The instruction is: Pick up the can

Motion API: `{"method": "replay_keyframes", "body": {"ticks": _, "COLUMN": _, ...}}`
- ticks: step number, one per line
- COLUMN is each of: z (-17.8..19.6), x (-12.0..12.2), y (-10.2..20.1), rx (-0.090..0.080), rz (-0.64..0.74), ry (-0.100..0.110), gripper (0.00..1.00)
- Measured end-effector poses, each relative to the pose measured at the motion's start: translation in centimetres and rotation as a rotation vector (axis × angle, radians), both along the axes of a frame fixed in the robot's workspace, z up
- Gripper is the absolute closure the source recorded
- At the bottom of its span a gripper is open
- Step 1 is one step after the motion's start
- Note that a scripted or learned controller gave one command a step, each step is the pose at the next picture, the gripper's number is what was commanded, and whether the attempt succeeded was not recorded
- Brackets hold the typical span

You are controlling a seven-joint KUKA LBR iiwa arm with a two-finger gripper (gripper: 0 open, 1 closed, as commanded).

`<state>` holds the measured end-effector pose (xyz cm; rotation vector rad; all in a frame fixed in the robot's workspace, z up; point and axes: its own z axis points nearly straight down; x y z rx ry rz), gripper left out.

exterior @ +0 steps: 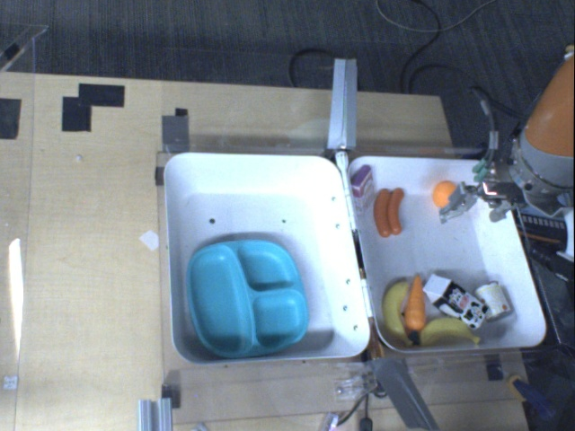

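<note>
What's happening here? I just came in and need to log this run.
The arm reaches in from the right; its gripper sits over the right bin, beside an orange. The can lies near that bin's front corner, away from the gripper. A blue tray is in the left bin.

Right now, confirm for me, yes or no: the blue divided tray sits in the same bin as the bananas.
No, the blue divided tray lies in the left bin, while the bananas lie in the right bin.

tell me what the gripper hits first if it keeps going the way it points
Probably the orange: the gripper points toward the view's left, and the orange sits just beyond its tip. Height is unclear from this angle, so it might pass above it.
</note>
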<state>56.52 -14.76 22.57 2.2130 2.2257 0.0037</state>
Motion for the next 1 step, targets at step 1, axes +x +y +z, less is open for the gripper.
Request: {"method": "replay_keyframes", "body": {"ticks": 1, "z": 0.00, "x": 0.00, "y": 0.00, "rx": 0.000, "rz": 0.000, "ry": 0.000, "gripper": 0.00}}
